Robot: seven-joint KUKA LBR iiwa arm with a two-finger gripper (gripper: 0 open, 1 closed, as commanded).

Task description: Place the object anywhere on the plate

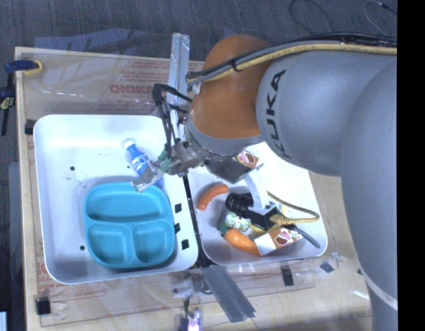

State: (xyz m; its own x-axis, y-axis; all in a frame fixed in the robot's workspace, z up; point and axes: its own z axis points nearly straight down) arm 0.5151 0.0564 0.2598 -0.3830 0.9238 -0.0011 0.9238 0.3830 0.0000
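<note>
The small white bottle with a blue cap and blue label point(136, 157) lies in the white bin on the left point(50, 185), a bit left of the middle of the frame. It sits on the bin floor just above the top edge of the blue plastic plate with 3 sections point(129, 229), not on the plate. The claw point(150, 176) is right beside the bottle, low over the plate's top right edge. I cannot tell how far open the claw is, or if it has hold of the bottle. The big grey arm with the orange band point(322, 95) covers the upper right of the frame. In the white bin on the right point(295, 188) lie 2 orange toy carrots point(211, 194) point(241, 240) and a small green thing point(233, 221).
</note>
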